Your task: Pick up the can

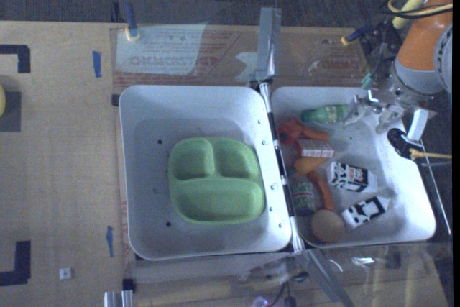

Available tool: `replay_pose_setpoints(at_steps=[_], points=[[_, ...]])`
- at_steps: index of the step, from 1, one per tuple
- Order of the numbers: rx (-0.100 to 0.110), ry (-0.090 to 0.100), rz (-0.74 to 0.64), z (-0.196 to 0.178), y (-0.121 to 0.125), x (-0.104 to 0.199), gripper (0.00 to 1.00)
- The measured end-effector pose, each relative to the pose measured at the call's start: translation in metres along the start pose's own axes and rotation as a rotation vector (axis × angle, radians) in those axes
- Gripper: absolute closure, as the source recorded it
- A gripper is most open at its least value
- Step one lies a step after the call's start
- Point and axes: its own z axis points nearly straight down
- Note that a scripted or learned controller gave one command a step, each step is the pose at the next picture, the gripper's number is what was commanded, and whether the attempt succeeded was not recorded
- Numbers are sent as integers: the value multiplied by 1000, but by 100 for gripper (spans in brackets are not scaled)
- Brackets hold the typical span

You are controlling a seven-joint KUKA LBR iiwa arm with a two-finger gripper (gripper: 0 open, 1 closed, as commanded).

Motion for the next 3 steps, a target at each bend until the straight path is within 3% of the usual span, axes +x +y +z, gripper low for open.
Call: replay_pose_setpoints(at_steps=[2,3], points=[[-2,3,39,11,1,3,0],[-15,-18,-7,21,-8,58,0]])
